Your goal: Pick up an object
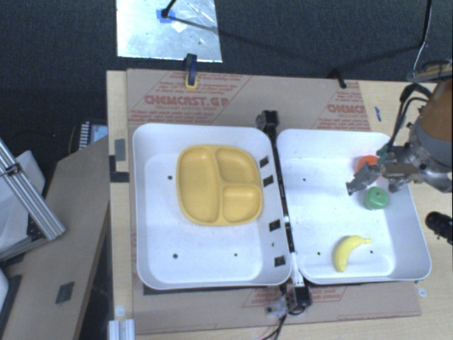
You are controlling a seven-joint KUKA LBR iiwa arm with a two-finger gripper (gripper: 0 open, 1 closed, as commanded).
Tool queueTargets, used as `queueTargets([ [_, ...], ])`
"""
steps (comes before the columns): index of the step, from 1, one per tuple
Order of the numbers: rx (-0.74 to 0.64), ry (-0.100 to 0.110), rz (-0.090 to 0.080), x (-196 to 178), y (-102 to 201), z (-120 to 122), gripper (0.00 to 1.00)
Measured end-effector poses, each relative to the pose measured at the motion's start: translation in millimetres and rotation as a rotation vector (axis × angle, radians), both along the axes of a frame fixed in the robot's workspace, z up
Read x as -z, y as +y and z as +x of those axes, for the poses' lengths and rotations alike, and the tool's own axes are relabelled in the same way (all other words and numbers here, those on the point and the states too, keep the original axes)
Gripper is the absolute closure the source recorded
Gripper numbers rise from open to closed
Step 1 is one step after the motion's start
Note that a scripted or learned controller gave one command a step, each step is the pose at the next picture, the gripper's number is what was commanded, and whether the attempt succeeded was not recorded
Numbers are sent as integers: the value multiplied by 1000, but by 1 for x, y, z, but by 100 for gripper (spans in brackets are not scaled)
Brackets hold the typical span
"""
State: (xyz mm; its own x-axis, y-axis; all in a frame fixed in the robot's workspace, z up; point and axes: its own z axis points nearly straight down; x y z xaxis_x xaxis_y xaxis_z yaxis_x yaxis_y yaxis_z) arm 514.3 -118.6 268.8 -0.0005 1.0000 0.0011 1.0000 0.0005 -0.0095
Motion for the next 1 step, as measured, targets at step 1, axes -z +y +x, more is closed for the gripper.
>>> queueTargets([
  [1,-2,-11,-2,-6,0,2,0],
])
